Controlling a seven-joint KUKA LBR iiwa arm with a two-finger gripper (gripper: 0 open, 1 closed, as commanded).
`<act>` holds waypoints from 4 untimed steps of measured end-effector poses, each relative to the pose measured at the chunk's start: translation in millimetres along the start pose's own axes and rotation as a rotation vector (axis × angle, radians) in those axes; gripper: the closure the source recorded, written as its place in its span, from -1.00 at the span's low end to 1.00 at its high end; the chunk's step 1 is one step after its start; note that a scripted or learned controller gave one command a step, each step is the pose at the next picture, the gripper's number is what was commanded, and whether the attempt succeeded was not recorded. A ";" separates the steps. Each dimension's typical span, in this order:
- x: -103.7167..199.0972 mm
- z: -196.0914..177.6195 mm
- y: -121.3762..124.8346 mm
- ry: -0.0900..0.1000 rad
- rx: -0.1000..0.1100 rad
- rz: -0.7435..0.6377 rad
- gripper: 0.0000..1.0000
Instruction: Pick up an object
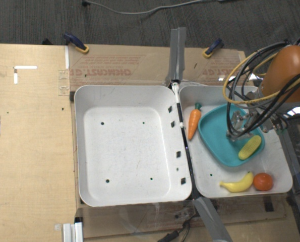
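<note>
The claw (239, 129) is seen lowered over the teal plate (215, 137) in the right bin (283, 178), just up and to the left of a yellow lemon-like piece (250, 147) that lies on the plate's lower right part; whether the two touch cannot be told. Whether the claw is open or closed cannot be told either, since it is wrapped in black and yellow cables (248, 84). A carrot (193, 122) is leaned at the plate's left edge, and a banana (238, 183) and a tomato (263, 181) are found near the bin's front wall. Faded red print is carried upside down on the cardboard (109, 68) behind the bins and is too faint to be read with certainty. The arm (286, 72) is cut off at the right
</note>
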State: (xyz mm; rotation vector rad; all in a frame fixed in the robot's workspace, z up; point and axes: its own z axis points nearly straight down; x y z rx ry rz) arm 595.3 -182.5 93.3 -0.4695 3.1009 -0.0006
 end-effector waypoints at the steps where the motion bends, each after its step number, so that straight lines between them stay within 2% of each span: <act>1: -70.2 0.3 70.7 -0.002 0.000 -0.203 1.00; 2: -2.5 -28.2 -26.3 -0.001 0.003 -0.237 1.00; 3: -16.6 -88.8 9.1 -0.002 0.000 -0.077 1.00; 4: -66.5 -0.4 48.7 -0.002 0.000 -0.191 1.00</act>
